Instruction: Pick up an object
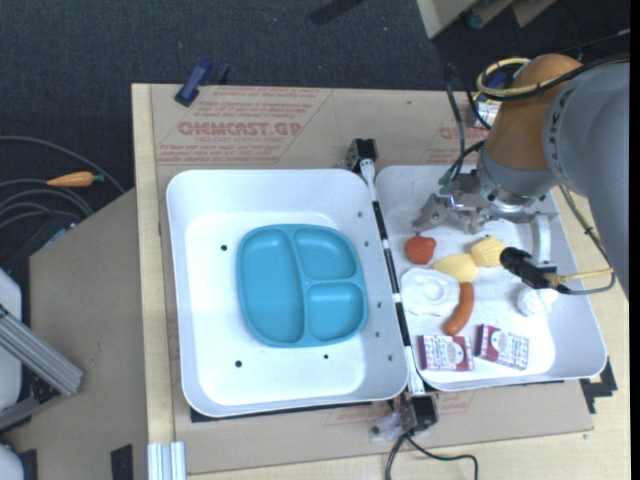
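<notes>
While gripper (478, 218) hovered over right bin (580, 353) w/ nothing held, claw state unclear; approach step, next descend onto yellow item (457, 266).

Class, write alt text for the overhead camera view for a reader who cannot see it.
A grey arm's pincer hovers in the right bin over toy food: a tomato, sausage and two small cartons. The left bin holds a blue divided plate.
</notes>
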Robot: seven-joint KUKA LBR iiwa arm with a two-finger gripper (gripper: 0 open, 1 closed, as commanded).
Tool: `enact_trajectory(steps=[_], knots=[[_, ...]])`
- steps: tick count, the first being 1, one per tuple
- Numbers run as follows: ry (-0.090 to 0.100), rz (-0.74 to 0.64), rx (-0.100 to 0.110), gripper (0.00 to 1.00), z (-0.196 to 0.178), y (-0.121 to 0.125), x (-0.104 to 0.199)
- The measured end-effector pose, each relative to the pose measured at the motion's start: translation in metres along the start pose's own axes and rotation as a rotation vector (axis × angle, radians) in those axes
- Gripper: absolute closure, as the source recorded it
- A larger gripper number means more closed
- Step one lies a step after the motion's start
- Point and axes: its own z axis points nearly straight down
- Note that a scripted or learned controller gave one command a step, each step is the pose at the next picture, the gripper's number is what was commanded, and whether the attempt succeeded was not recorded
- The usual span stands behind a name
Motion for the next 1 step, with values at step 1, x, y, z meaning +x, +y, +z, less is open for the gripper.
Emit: enact_trajectory(steps=[1], knots=[[0.0,0.003,0.001,0.0,0.0009,-0.0903,0.0001]])
